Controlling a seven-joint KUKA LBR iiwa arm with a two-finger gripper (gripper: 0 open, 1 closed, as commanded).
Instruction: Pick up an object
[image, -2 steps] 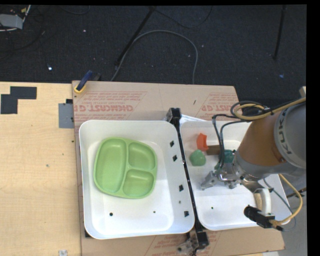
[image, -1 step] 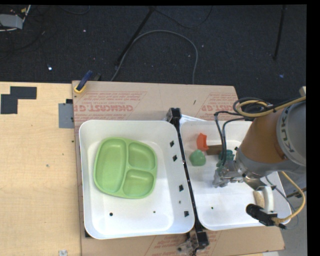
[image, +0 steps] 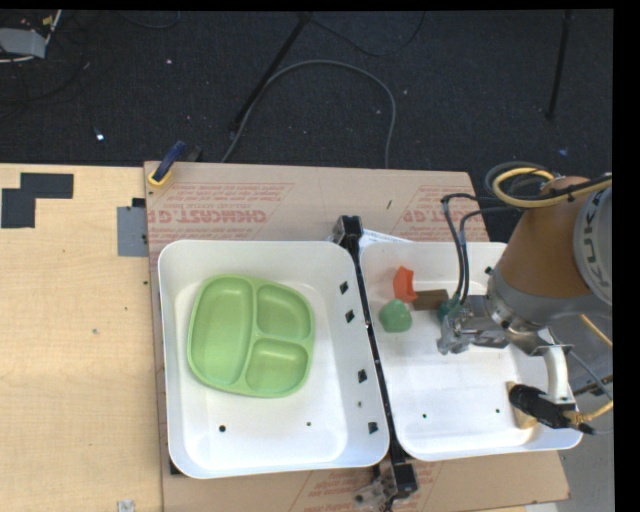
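Note:
In the right bin (image: 470, 420) lie three small things near its left wall. An orange block (image: 403, 282) sits furthest back, and a green ball (image: 396, 316) rests just in front of it. A dark brown block (image: 430, 298) lies to their right. My gripper (image: 452, 333) hangs low over the bin, just right of the brown block and a short way right of the green ball. Nothing shows between its tips. The grey arm with its orange band (image: 545, 245) comes in from the right.
The left bin (image: 200, 430) bears a light green divided plate (image: 250, 335). A black divider (image: 365, 340) runs between the two bins. Both stand on a cardboard sheet (image: 300, 205) on the wooden bench.

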